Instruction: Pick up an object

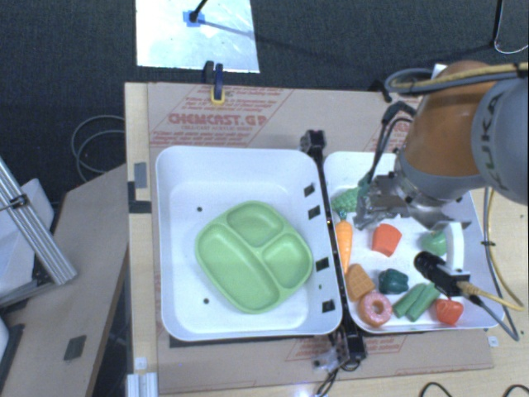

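My wide, pale wooden bench carries a brown cardboard sheet with red printed lettering — on that sit two shallow white plastic bins side by side, the left bin and the right bin, their inner edges touching.
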Controlling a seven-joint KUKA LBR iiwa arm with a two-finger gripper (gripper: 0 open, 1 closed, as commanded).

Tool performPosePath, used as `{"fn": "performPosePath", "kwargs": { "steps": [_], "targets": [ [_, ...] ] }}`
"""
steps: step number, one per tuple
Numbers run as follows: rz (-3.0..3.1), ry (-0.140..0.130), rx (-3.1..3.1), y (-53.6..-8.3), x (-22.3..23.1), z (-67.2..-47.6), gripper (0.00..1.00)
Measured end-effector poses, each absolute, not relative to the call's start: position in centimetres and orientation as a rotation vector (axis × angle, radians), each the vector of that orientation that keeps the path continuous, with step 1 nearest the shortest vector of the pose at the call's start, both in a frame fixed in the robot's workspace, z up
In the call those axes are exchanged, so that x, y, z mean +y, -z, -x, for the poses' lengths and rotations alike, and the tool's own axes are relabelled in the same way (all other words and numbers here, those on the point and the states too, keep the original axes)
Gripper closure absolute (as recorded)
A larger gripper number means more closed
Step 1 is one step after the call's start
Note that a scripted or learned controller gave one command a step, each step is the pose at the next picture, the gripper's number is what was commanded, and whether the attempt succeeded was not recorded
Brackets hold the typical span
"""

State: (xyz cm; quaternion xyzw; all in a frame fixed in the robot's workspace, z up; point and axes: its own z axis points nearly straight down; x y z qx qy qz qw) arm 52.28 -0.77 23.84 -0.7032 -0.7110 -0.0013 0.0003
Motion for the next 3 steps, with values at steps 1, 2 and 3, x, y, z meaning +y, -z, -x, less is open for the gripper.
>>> {"fn": "performPosePath", "kwargs": {
  "steps": [1, 2, 3],
  "targets": [
    [2.21, 0.003, -2.231, -22.2, 4.0, -51.5, 1.0],
    [2.21, 0.003, -2.231, -21.5, 9.0, -51.7, 1.0],
    [2.214, 0.003, -2.229, -22.9, 9.0, -50.4, 1.0]
  ]
}}
